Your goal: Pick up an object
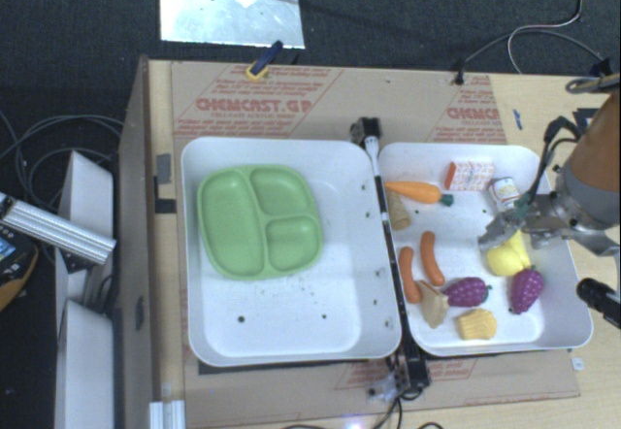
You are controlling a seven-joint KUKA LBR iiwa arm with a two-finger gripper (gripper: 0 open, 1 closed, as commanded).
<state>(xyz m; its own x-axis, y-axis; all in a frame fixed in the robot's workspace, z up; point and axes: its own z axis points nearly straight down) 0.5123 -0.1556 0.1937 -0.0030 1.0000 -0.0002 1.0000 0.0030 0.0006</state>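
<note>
Two white bins sit side by side on a brown cardboard sheet printed in red with what reads like "CHEMCAST G.P", once near the top left and again, upside-down and harder to read, at the top right. The left bin carries a green divided plate. The right bin is full of toy food: a carrot, a small red-and-white carton whose print is too small to read, a little jar with a label, two sausages, two purple grape bunches, a yellow corn piece and a yellow lemon. The gripper reaches in from the right and sits right over the lemon's upper edge, fingers pointing down-left; looks like they're touching or nearly touching it, but honestly can't tell how wide they're spread or whether the lemon is actually between them.
</note>
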